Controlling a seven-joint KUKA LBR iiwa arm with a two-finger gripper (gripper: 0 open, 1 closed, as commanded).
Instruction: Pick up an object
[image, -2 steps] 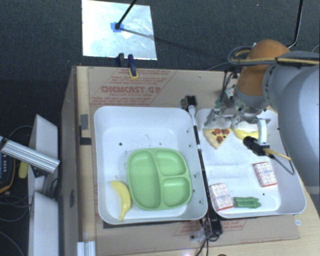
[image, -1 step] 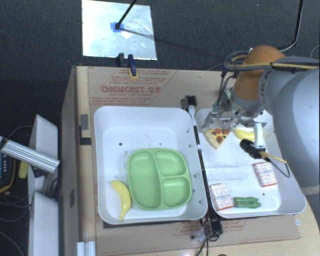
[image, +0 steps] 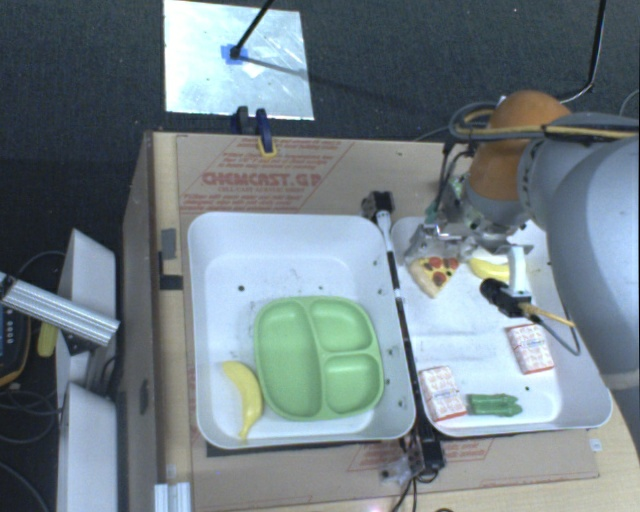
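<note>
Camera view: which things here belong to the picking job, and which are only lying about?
Job:
end effector, low in the right bin
pizza slice, directly under it
banana beside it

Lying about:
green plate
second banana, left bin
two small packets
green piece

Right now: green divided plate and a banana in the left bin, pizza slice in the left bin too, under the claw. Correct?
Not quite. The pizza slice lies in the right bin, under the claw; the camera view shows it just right of the divider. The green divided plate and a banana are in the left bin, as you said.
</note>
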